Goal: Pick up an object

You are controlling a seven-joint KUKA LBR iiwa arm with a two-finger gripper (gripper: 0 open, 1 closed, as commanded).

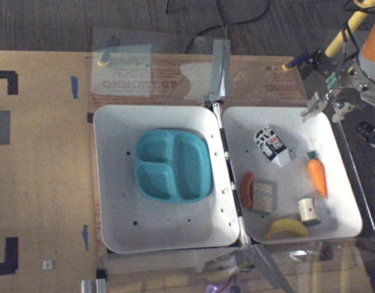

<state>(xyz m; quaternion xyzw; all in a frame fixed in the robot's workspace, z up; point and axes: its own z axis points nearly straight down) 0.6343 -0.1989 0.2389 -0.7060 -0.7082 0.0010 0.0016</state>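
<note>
gripper point(325, 102) over right bin's point(352, 224) far corner | grip state unclear | carrot point(316, 176) lies nearer camera, apart

Two white bins sit on the desk: the left bin point(114, 224) holds one teal divided plate point(173, 165). The right bin point(346, 215), at 3 o'clock, holds one carrot point(317, 176), one banana point(286, 227), one small carton point(272, 144), one cup point(308, 210) and one sandwich point(262, 196).

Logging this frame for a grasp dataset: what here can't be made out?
- Gripper, camera view: blurred, small, arm cut by right edge.
- Milk carton: print too small to read.
- Hot dog: partly covered by the cracker.
- Small can: label unreadable.
</note>
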